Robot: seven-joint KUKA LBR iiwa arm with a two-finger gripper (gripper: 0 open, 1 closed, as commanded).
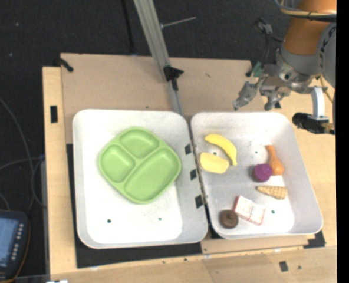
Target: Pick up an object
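Left shallow white bin: green three-compartment plastic plate. Right white bin: curved yellow banana, pale lemon wedge, purple ball, orange carrot, among others. Two-finger gripper above far rim, open, empty. Arm cut off.

Arm parked high at the one-o'clock corner, gripper spread

The grey arm comes in from the three-o'clock edge, its orange band standing at about one o'clock and the wrist dropping below it toward seven o'clock. The gripper hangs at the arm's lower end, pointing toward seven o'clock, with its two fingers apart, one at nine o'clock of the other, and nothing between them.
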